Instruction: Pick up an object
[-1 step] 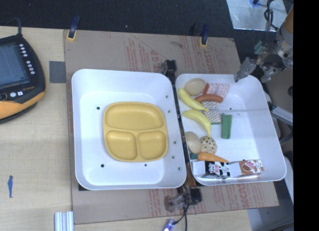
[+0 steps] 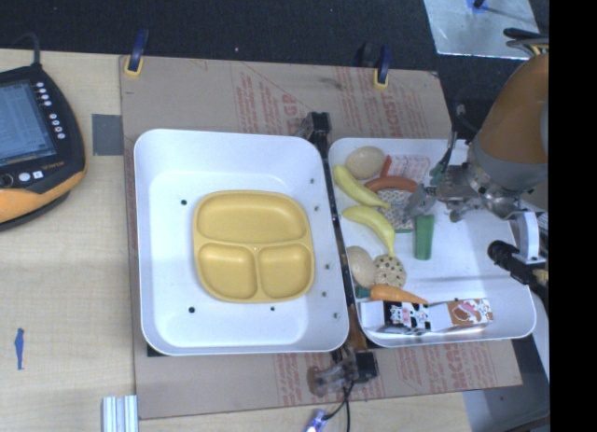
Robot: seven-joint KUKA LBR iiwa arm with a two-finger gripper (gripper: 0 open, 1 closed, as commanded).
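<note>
A wooden surface [image 2: 65,309] carries a sheet of brown cardboard, and on it two shallow white bins sit side by side, touching along their inner edges.

The left bin [image 2: 163,313] holds a single yellow divided plate [image 2: 254,244] with three compartments, lying flat near its middle.

The right bin [image 2: 511,320] holds a cluster of small play-food items, mostly along its left side. At the top is a pale egg-shaped piece [image 2: 365,160]. Just below it lie two yellow bananas [image 2: 367,223], one above the other, with a red sausage [image 2: 396,183] beside the upper one. A green cylinder [image 2: 423,236] stands out toward the middle of the bin. Lower down are a second pale rounded piece [image 2: 360,263], a speckled round cookie [image 2: 390,270] and an orange carrot [image 2: 396,294]. Along the bottom wall lies a flat milk carton [image 2: 429,315] printed with a cow pattern.

The grey arm with its orange band [image 2: 519,118] reaches in from the right, over the upper right part of this bin. Its gripper [image 2: 438,195] is low, just above the green cylinder and beside the sausage; I cannot tell how its jaws are set.

A handheld controller [image 2: 33,146] with a screen rests at the far left of the surface.
</note>
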